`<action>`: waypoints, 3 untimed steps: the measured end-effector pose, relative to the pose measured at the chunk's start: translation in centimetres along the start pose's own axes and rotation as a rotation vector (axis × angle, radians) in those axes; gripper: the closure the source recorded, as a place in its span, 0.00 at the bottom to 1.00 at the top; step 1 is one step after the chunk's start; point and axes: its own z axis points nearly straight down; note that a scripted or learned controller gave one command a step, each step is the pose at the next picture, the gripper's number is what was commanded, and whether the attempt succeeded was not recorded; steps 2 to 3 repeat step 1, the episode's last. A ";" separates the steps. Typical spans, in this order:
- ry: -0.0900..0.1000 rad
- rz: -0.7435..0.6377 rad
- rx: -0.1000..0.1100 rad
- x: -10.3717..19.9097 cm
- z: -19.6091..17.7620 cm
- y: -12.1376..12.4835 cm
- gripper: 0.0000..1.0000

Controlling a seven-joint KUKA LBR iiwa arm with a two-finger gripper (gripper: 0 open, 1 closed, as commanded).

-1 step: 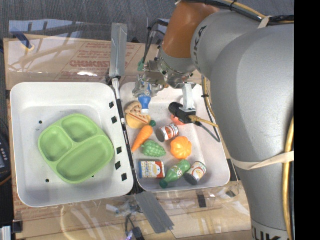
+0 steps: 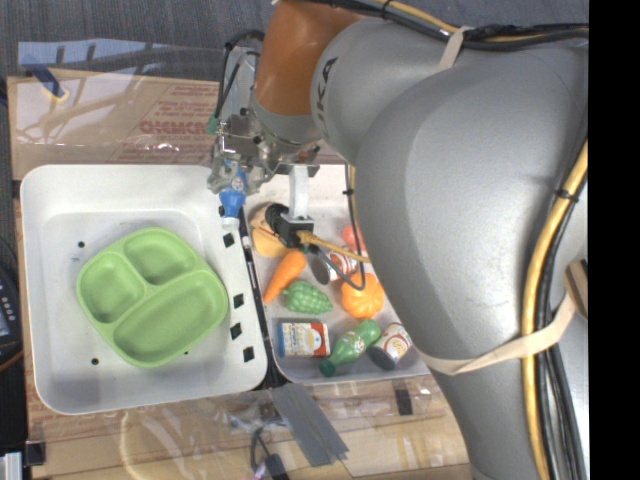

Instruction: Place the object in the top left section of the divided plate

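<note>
I can't tell whether the gripper (image 2: pixel 232 190) is spread or pinching anything, so it should secure one object from the right bin (image 2: pixel 287 370) before crossing to the green plate (image 2: pixel 92 273).

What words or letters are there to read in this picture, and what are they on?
"KA" - sideways on the grey arm; the rest of the word cannot be made out.
"CHEMCH" - my best reading of the big red print on the cardboard; the smaller red lines there are too blurred.
Labels on the small box, the little can and the green bottle: too small and blurred to read.
</note>
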 end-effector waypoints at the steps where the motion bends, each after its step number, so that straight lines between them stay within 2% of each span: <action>1: -0.001 0.002 0.000 -0.1 0.0 0.0 0.00; 3: -0.001 0.002 0.000 -0.1 0.0 0.0 0.00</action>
